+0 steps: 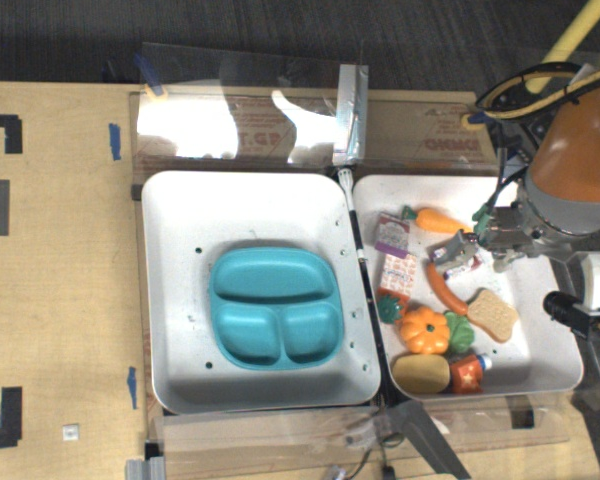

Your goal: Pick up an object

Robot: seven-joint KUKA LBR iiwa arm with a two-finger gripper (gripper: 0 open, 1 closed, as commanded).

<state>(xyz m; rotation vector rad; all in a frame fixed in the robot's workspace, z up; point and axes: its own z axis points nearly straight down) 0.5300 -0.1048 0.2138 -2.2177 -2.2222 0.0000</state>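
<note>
Over the right bin [550, 368], the gripper [463, 253] is hovering near the carrot [438, 220]; whether it is gripping is unclear. Crowded toys beside the carrot are risking a snagged, failed pick.

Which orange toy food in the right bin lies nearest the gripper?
The long orange sausage-like piece, slanting just below the gripper. The carrot lies farther up the bin, and the round pumpkin sits lower down.

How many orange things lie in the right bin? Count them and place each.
3. A carrot near the far wall, a sausage-like piece mid-bin beside the bread, and a pumpkin near the front. The pile and arm may hide more.
</note>
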